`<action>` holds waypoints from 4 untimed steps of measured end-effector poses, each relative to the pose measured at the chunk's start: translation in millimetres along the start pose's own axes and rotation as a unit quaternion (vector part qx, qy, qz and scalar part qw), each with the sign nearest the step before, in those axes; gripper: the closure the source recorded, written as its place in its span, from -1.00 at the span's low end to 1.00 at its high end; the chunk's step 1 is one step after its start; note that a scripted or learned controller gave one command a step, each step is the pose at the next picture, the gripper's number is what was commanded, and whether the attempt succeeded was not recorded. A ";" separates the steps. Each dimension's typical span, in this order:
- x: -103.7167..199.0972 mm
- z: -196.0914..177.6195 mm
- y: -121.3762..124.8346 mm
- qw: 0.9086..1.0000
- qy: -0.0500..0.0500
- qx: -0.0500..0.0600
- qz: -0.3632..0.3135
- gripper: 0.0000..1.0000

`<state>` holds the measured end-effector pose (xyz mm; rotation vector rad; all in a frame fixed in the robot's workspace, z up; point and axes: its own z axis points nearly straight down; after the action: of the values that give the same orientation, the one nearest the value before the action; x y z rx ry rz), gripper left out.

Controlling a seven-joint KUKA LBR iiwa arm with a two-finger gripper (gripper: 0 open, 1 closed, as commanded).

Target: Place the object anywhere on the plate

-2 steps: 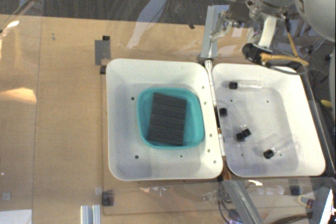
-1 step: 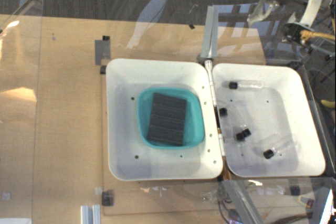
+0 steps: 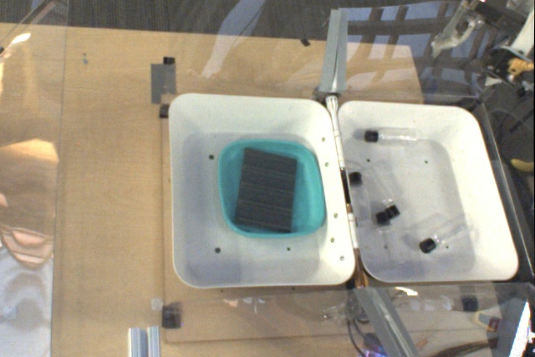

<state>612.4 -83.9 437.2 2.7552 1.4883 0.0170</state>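
Note:
A teal plate lies in the middle of the left white bin. A dark grey ribbed rectangular block rests flat on the plate, within its rim. My gripper is at the far upper right, beyond the back corner of the right bin, well away from the plate and the block. Nothing shows between its fingers.
Several small clear tubes with black caps lie scattered in the right bin, one near its back left, another near its front. A metal bar runs back from the seam between the bins. Small black brackets stand on the wooden bench.

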 end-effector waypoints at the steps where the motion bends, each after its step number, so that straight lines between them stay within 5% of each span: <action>1: 33.8 241.2 -98.1 1.000 -0.002 0.007 0.023 -1.00; 2: 35.2 229.4 -96.1 1.000 0.000 0.004 0.024 1.00; 3: 36.8 218.5 -94.9 1.000 0.002 0.002 0.023 1.00; 4: 93.4 252.0 -93.9 1.000 -0.001 0.006 -0.028 1.00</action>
<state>588.6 44.8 184.4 2.7203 1.5696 0.0052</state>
